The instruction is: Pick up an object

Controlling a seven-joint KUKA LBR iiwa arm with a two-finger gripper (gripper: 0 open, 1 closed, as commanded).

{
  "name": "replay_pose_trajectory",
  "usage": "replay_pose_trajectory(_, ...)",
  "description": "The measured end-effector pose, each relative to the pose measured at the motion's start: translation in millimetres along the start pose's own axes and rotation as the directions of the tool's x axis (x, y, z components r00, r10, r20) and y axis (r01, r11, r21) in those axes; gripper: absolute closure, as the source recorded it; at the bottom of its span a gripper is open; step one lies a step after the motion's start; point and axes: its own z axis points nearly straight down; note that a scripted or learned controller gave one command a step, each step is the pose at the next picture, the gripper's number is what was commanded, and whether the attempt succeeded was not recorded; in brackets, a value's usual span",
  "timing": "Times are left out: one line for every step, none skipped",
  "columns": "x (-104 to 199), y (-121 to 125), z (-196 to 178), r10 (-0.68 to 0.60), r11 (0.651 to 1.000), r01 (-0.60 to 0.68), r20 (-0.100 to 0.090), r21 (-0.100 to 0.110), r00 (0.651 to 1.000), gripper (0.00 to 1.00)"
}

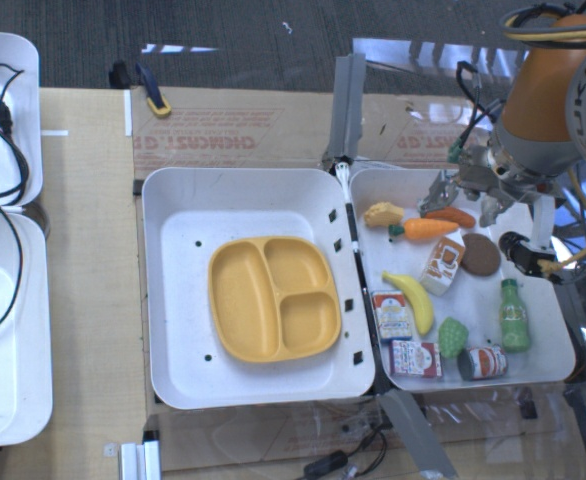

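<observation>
Gripper (463,200) low over upper right bin (563,353), just above carrot (428,229); jaw state cannot tell. Yellow tray (273,298) in centre bin (173,268).

You are looking at two smooth white plastic bins, the left bin (163,268) holding a matt yellow plastic divided tray (273,298). In the right bin (563,353), the toy banana (416,298) and carrot (430,229) show glossy plastic, the green bottle (514,316) shines, and the small cartons (415,358) look like printed card. The bench (83,218) is pale wood grain.
</observation>
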Motion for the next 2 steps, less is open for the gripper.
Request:
replay_pose_trajectory(-34,22,110,-0.093,0.996,0.093,0.001,-0.006,0.996,0.0)
replay_pose_trajectory(-36,23,99,-0.091,0.996,0.091,0.003,-0.009,0.996,1.0)
